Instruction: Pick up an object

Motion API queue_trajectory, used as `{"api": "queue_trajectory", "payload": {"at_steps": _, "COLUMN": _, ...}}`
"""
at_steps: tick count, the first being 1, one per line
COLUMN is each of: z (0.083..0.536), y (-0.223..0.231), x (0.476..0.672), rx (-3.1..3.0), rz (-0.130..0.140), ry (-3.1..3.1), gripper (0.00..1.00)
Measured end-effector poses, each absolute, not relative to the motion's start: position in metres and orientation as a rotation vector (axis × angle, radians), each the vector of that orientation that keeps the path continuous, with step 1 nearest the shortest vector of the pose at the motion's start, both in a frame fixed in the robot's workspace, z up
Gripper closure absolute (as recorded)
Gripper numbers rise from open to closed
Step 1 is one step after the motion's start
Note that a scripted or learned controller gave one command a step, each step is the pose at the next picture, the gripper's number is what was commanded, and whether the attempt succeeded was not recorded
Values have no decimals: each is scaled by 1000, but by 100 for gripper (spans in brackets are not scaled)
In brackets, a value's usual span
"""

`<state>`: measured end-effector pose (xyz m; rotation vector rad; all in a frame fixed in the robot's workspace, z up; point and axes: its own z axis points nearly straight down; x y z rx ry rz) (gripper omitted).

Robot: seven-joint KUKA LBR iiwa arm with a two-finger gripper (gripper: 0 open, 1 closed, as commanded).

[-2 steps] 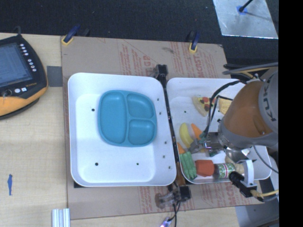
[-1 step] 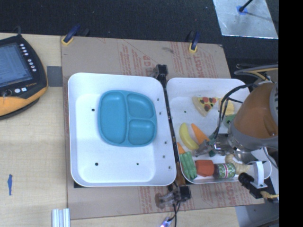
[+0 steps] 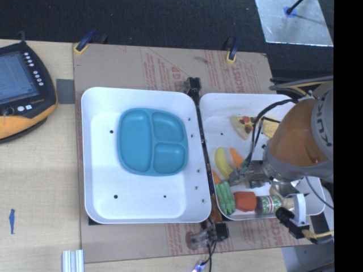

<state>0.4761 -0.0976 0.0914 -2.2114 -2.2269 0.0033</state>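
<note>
Right bin (image 3: 215, 103) crowded — arm (image 3: 298, 137) overhead; left bin (image 3: 93, 152) open around blue plate (image 3: 152, 141).

Several small toy foods lie in the right bin (image 3: 211, 109), at the lower right of the frame. A pizza slice (image 3: 243, 125) lies toward the top. Below it a yellow banana (image 3: 223, 162) and an orange carrot (image 3: 236, 157) lie side by side. Lower still lie a green piece (image 3: 225, 197) and a bottle (image 3: 256, 203) on its side.
</note>
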Motion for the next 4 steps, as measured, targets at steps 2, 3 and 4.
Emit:
{"api": "queue_trajectory", "payload": {"at_steps": 2, "z": 92, "y": -93, "x": 477, "rx": -2217, "rz": 4, "ry": -2229, "gripper": 0}}
{"api": "queue_trajectory", "payload": {"at_steps": 3, "z": 92, "y": -123, "x": 476, "rx": -2218, "rz": 2, "ry": -2222, "gripper": 0}}
{"api": "queue_trajectory", "payload": {"at_steps": 4, "z": 91, "y": -99, "x": 476, "rx": -2210, "rz": 4, "ry": -2227, "gripper": 0}}
